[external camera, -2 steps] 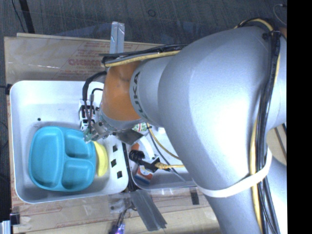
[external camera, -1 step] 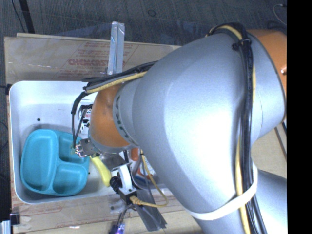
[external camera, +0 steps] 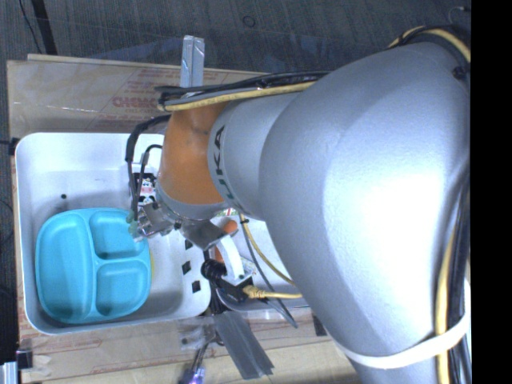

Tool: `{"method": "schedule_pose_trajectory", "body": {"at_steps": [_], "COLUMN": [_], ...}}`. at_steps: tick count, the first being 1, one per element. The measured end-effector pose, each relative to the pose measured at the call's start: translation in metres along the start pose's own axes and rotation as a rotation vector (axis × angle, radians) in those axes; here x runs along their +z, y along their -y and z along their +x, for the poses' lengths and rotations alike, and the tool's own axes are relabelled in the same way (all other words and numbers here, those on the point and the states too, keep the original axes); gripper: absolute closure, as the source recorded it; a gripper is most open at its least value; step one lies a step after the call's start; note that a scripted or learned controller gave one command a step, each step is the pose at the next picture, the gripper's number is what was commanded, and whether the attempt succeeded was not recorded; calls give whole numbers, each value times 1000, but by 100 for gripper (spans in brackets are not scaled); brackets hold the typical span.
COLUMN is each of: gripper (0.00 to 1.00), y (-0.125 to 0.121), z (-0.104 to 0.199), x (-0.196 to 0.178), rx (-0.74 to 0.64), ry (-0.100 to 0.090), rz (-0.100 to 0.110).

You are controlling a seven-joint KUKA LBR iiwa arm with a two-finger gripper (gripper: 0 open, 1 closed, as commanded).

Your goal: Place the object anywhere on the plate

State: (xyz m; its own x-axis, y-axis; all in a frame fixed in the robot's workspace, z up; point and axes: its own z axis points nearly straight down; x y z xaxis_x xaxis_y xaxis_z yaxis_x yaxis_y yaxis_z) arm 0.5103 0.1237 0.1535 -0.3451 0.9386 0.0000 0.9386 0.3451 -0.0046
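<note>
A light blue plate with three compartments lies in the front part of the left white bin. My gripper hangs at the plate's upper right rim, under the orange band of the wrist. A small greenish speck shows at the gripper's tip, right against the plate's edge; I cannot tell what it is. The arm's bulk hides whatever lies beneath the gripper.
The grey arm covers the right bin and most of the bench. Cables and a black-and-white marker piece hang below the wrist near the bins' divider. A metal post stands behind the left bin.
</note>
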Motion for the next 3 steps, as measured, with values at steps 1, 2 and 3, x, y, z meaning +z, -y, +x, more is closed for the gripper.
{"method": "schedule_pose_trajectory", "body": {"at_steps": [1, 2, 3], "gripper": [100, 0, 0], "y": [1, 1, 9], "z": [35, 41, 75], "x": [13, 14, -7], "rx": [67, 57, -250], "ry": [8, 0, -1], "rz": [-6, -2, -1]}}
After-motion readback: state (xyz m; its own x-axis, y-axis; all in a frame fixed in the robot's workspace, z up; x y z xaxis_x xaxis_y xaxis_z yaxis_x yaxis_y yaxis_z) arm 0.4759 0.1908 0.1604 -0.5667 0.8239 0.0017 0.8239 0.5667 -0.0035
